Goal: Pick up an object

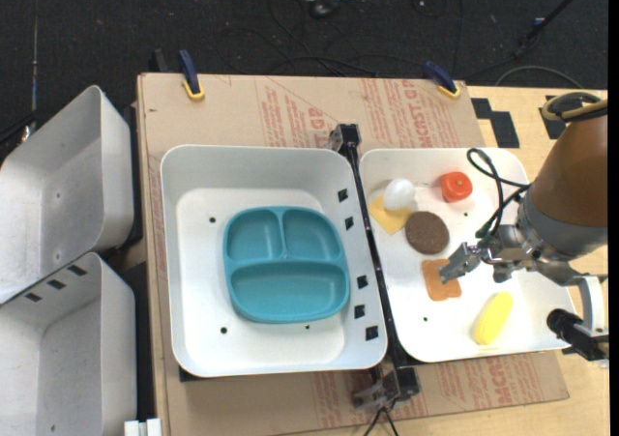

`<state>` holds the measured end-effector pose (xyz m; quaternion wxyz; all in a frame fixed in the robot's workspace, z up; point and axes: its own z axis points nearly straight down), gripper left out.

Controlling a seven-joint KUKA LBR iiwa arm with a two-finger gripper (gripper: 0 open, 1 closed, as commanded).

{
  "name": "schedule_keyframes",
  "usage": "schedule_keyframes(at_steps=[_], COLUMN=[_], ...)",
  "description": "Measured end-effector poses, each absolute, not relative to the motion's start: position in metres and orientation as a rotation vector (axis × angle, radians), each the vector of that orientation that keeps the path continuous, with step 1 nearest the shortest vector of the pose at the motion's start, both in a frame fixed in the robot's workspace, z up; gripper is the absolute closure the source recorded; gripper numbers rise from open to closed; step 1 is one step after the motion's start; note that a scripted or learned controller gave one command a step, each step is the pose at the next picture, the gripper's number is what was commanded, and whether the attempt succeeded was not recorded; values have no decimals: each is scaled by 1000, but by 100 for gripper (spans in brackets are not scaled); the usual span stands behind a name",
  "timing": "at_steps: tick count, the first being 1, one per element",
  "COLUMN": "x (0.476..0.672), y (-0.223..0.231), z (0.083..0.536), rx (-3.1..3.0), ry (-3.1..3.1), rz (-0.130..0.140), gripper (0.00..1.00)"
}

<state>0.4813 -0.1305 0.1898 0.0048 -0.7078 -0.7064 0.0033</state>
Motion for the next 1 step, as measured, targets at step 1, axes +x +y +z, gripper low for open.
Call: schedule_keyframes(at_steps=[1], x=[484], y=[-130], z=[194], rx=[-2220], ry=[-2221], rz=[1], gripper=[0])
